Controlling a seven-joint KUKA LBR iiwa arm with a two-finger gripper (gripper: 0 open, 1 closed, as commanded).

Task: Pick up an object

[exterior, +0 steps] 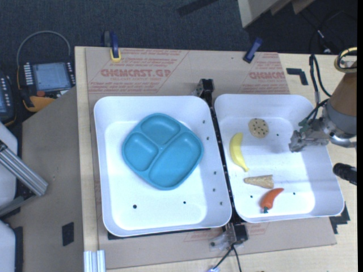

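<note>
We lose most of the arm [346, 103] past the right edge of the view, and the gripper [300, 140] over the right bin [317, 205] is too small and blurred for us to tell how it stands — or whether anything sits in it. At the left edge, the pale metal rail [20, 166] and the dark device [5, 98] beside the small screen [50, 75] are cut off — we cannot tell what they are.
</note>
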